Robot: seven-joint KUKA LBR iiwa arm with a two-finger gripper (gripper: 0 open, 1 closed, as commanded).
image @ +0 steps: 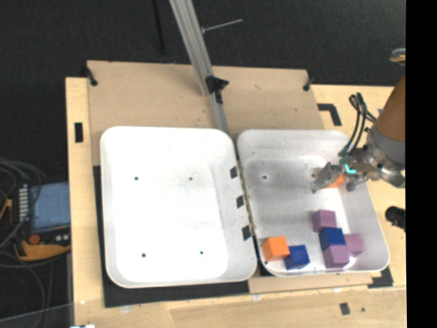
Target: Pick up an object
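Observation:
My gripper (334,178) hangs over the upper right part of the right bin (273,152), reaching in from the right. A small orange piece (336,179) shows between its two grey fingers, and the gripper is shut on it. Loose blocks lie toward the bin's front: an orange block (276,247), a blue block (298,256), a purple block (324,219), a second blue block (332,238) and two more purple blocks (336,254) (354,243).
The left bin (164,203) sits beside the right one, divided by their shared rims. A slanted metal pole (194,39) rises behind the bins. A blue box with cables (48,207) lies off the bench at the left.

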